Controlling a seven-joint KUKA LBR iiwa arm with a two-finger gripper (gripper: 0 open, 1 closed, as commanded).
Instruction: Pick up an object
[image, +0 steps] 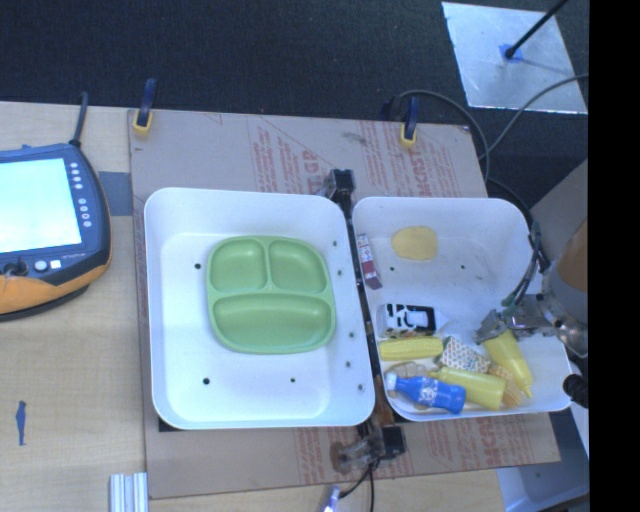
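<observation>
The gripper (503, 322), its grip state unclear, is hovering at the right bin's (470, 215) right edge just above a yellow bottle (510, 360) that is crowding against other yellow items, a blue bottle (428, 391) and a black-and-white pack (410, 318).

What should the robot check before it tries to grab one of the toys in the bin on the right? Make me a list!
1. Toys to grab in the right bin: ok. A yellow bottle, a blue bottle and a round yellow piece lie there.
2. Hand over that bin: ok, it is at the right side, just above the yellow bottle.
3. Hand open or shut: cannot tell.
4. Toy already held: cannot tell; nothing shows between its fingers.
5. Easy target: not ok near the front, where the toys are crowded; the round yellow piece lies alone.
6. Left bin: holds a green divided plate, away from the hand.
</observation>
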